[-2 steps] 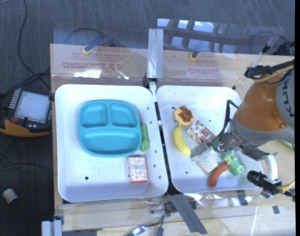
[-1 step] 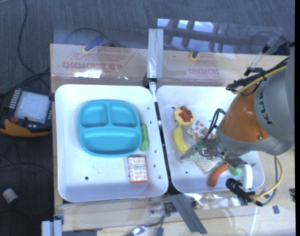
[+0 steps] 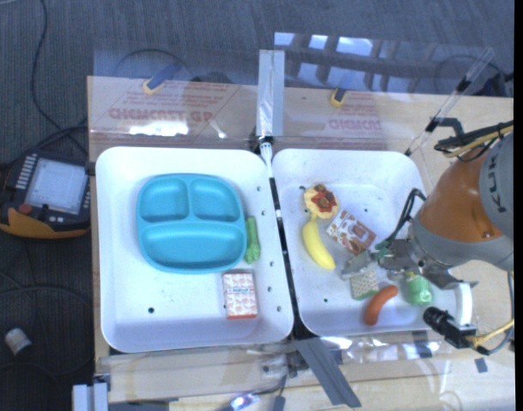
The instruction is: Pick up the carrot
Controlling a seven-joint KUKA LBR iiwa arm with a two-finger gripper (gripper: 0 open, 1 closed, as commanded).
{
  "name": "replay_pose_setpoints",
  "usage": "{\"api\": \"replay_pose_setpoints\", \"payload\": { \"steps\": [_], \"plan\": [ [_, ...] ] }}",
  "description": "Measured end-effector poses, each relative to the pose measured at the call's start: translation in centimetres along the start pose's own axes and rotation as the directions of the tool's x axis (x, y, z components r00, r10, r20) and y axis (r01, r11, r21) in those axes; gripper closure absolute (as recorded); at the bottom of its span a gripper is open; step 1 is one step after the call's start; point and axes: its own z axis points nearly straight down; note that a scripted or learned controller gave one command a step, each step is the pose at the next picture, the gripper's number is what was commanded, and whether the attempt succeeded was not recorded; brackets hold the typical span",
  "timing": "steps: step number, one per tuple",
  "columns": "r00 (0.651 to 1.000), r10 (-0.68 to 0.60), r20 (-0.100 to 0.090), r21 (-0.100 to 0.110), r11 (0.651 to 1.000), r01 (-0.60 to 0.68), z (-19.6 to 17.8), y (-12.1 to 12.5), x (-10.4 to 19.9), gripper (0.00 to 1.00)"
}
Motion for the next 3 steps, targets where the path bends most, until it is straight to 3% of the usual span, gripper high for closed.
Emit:
{"api": "replay_pose_setpoints", "payload": {
  "steps": [1, 2, 3],
  "plan": [
    [0.99, -0.141, 0.008, 0.014, 0.99, 0.141, -4.1, 9.8, -0.6, 0.0],
    [0.999, 0.05, 0.017, -0.012, 0.999, -0.05, -0.3, 1.5, 6.4, 0.0],
    [0.998, -0.057, 0.009, 0.016, 0.998, 0.057, -9.2, 3.3, 7.7, 0.0]
  ]
}}
